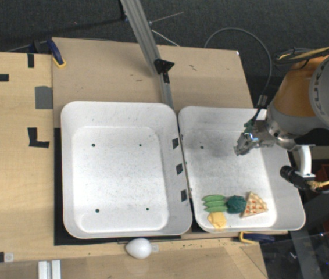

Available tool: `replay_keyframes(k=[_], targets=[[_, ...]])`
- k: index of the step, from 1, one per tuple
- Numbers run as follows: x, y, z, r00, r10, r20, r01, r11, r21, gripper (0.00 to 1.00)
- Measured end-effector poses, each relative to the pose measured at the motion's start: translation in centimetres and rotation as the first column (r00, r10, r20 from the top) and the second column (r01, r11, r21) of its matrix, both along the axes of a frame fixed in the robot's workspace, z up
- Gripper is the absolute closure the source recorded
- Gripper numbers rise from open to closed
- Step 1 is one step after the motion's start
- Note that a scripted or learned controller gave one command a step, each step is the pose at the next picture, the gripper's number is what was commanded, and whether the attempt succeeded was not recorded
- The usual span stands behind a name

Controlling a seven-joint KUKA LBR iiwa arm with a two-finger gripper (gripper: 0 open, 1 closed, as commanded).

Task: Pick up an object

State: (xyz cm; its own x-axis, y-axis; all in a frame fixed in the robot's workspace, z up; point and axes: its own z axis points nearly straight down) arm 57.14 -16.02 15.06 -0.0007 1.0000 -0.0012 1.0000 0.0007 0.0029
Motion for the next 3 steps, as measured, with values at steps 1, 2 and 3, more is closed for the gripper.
replay_keyframes(k=[1, 2, 3], targets=[[0.2, 0.6, 6.2, 1.000, 0.001, 0.002, -0.001, 1.000, 0.000, 1.00], [0.2, 0.7, 6.5, 1.000, 0.001, -0.003, -0.001, 1.000, 0.001, 1.00], [1.3, 4.9, 6.9, 1.000, 0.005, -0.004, -0.005, 1.000, 0.002, 1.00]])
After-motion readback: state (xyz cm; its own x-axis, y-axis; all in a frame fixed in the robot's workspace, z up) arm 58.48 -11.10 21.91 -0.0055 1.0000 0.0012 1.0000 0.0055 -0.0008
